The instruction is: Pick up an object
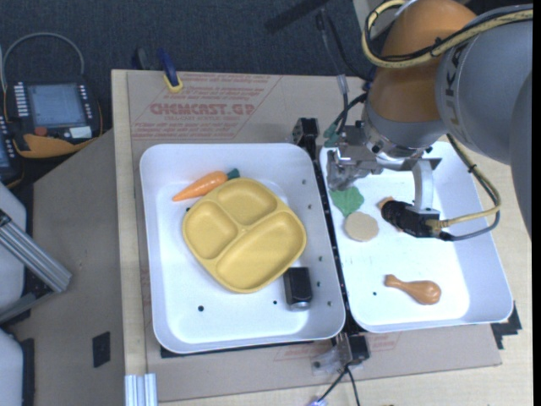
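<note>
The chicken drumstick [414, 288] lies nearest, toward the front of the right bin [473, 307], clear of everything else. In the left bin [161, 227] a small black box [297, 285] sits just in front of the yellow divided plate [244, 233], with a carrot [200, 185] at the plate's far edge. Farther back in the right bin, a tan round disc [361, 227] touches a green leaf piece [346, 200]. The gripper [348, 169] hangs over the leaf, its state hidden.
</note>
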You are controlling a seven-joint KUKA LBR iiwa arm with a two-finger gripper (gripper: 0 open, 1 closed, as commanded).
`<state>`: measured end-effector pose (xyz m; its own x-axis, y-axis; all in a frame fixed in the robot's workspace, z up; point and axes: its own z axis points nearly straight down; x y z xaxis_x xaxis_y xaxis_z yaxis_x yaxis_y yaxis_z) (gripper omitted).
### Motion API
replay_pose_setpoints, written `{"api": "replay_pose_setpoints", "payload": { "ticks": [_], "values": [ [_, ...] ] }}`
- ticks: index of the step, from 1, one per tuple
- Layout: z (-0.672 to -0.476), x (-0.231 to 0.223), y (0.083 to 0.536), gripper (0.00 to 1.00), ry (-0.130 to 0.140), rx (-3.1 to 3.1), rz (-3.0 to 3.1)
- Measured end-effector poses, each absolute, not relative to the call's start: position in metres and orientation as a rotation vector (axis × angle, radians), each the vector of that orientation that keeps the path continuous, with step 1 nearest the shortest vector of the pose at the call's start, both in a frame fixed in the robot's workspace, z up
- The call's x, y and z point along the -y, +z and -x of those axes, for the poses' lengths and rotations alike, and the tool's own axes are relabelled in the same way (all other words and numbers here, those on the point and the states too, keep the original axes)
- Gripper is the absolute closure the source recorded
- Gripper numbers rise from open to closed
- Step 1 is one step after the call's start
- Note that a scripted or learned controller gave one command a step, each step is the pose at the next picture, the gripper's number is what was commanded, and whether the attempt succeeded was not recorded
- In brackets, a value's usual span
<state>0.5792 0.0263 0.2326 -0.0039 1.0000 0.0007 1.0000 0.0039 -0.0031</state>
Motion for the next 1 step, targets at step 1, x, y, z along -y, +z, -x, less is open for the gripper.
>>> {"api": "replay_pose_setpoints", "payload": {
  "ticks": [1],
  "values": [
    [-0.589,-0.0707,0.2355,1.0,-0.003,2.227,2.218]
  ]
}}
